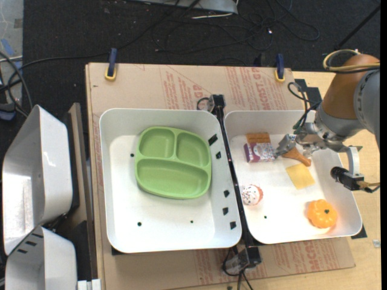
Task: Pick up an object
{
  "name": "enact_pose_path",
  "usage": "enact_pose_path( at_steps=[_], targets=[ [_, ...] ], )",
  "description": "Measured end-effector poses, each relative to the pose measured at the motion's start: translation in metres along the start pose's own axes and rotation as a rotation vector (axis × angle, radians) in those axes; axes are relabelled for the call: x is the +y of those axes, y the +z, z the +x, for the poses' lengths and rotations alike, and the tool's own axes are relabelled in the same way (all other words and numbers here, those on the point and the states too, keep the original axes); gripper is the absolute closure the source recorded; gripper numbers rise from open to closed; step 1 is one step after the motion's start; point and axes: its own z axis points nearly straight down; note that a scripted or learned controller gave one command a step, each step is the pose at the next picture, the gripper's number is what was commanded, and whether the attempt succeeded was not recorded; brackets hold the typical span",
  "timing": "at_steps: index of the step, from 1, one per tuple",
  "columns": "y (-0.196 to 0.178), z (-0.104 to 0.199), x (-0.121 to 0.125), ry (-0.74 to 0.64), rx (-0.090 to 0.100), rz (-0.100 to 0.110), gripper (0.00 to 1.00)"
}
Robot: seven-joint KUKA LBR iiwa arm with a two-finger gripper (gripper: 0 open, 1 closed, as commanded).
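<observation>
The small orange plastic pumpkin (320,214) sits nearest me, but the tool (289,146), grip unreadable, hangs in the right white bin (347,180) just right of the purple snack packet (259,152).

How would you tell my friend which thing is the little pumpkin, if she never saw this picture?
Look at the right-hand white bin, the one the robot arm reaches into. Go to its front right corner, nearest the camera: the little pumpkin sits there alone. It is round and bright orange, unlike the flat pale yellow slice behind it and the white speckled ball to its left.
</observation>
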Motion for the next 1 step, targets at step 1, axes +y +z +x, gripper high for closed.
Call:
enact_pose_path(
  at_steps=[1],
  targets=[
    [-0.0126,0.0001,0.0011,-0.001,-0.001,-0.004,1.00]
  ],
)
